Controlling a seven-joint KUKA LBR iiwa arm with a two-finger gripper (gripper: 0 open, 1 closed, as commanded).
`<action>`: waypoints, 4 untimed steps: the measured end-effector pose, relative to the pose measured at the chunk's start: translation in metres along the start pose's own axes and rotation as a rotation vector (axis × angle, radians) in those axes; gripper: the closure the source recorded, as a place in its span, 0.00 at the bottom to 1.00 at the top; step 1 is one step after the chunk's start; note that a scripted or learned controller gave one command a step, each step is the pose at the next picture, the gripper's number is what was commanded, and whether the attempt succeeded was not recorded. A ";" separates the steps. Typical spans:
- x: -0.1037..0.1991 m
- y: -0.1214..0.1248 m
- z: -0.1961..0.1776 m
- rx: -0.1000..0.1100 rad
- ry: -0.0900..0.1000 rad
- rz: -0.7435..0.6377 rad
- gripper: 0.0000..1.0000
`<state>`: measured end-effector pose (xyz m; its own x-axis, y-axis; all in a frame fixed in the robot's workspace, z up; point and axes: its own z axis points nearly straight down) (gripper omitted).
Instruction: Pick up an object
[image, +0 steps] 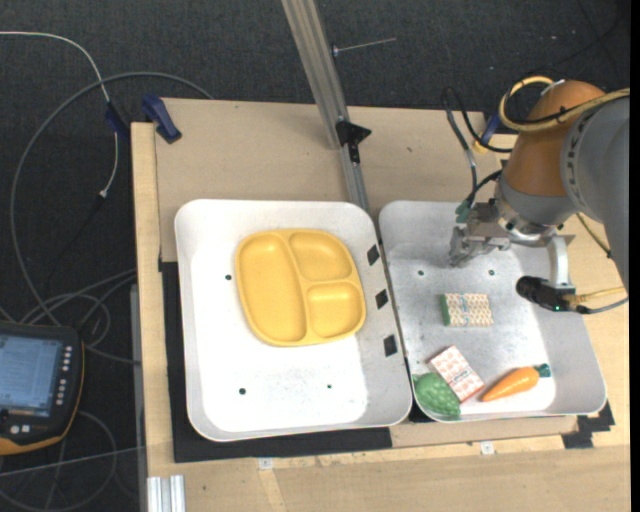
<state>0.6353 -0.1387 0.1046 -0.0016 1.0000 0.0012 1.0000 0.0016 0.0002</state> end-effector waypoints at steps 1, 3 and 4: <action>-0.009 0.005 -0.058 -0.008 -0.003 0.001 1.00; -0.008 0.011 -0.141 -0.006 -0.002 0.000 1.00; 0.032 -0.009 -0.135 0.003 0.001 -0.002 1.00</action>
<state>0.6261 -0.1066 0.2398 -0.0039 1.0000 0.0020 1.0000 0.0039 -0.0028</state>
